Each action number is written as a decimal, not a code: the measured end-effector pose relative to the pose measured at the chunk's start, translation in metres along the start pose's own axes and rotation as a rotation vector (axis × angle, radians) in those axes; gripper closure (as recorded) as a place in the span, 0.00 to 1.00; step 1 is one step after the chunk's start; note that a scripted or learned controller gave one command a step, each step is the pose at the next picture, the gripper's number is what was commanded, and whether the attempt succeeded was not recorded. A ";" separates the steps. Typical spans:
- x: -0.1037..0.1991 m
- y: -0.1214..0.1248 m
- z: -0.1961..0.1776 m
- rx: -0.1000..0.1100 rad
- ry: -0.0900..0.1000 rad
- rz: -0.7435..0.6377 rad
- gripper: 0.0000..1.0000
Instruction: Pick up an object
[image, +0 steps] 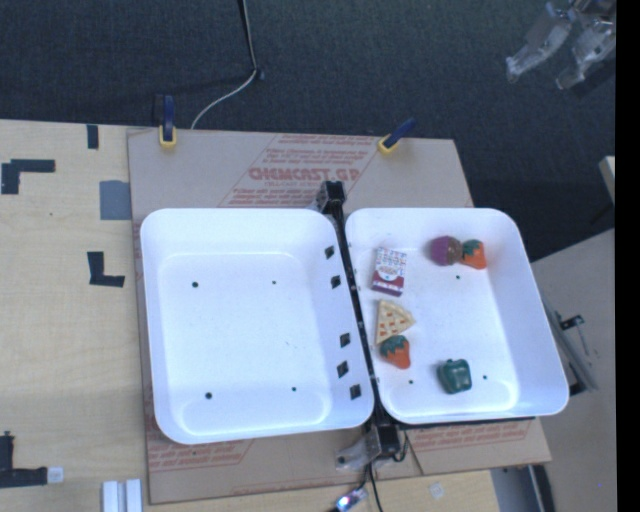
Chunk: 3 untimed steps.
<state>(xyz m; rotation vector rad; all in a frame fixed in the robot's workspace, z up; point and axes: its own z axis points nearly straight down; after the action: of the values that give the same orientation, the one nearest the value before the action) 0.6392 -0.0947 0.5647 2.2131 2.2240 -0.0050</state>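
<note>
Green pepper (455, 376) lay near the right bin's (530, 300) front edge, apart from the others
You'd have judged it light, rigid, slippery; pinch across its middle. End effector (565, 45) hung high, grip unreadable

Red print "CHEMCAST GP" on the brown board (300, 172), repeated fainter below
</note>
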 end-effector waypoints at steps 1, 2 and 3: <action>0.001 0.000 -0.010 -0.001 -0.002 -0.002 1.00; 0.002 0.001 -0.020 0.000 -0.002 -0.003 1.00; 0.002 0.001 -0.029 0.000 -0.003 -0.004 1.00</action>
<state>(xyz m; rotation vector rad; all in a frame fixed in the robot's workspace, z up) 0.6405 -0.0921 0.5942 2.2069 2.2269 -0.0086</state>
